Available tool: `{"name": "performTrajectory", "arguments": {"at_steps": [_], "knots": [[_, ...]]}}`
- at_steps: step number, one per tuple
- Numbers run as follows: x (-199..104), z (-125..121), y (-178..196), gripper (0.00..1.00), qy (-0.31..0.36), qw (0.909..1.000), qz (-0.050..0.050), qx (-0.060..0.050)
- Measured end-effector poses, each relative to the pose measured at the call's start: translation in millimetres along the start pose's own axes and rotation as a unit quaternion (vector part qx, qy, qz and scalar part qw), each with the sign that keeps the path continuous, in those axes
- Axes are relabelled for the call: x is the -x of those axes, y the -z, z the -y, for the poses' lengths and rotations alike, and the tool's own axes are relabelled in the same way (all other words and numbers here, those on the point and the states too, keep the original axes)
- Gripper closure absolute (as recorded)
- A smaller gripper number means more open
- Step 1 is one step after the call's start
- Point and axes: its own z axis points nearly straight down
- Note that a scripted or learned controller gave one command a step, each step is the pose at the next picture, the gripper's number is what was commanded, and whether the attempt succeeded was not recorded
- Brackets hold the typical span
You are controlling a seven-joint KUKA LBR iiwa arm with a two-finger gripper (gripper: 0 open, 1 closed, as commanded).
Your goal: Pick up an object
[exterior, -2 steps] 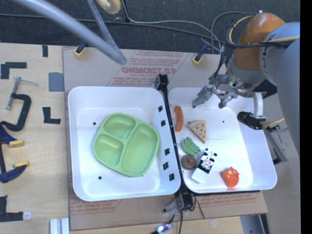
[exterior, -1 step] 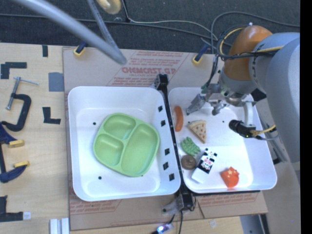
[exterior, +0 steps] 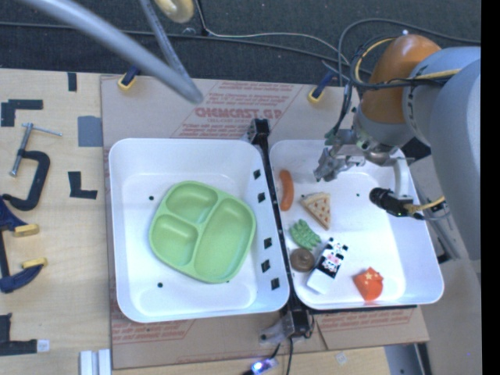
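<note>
My grey arm reaches in from the right, its orange band high. The pincer [exterior: 326, 169] hangs low, pointing down-left.

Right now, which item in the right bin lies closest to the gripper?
The pizza slice. It lies just below the gripper, while the sausage sits further left by the divider, and the strawberry lies far down the bin.

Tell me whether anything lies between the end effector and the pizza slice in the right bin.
Nothing visible does. The end effector hangs above the right bin, just up from the pizza slice, with bare white floor between them. The sausage lies off to the left, beside the divider.
</note>
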Motion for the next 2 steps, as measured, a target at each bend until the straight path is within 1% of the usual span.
{"name": "performTrajectory", "arguments": {"at_steps": [1, 2], "knots": [[1, 1, 63, 1.00, -0.001, 1.0000, 0.000, 0.003], [0, 0, 92, 1.00, -0.001, 1.0000, -0.001, 0.002]]}}
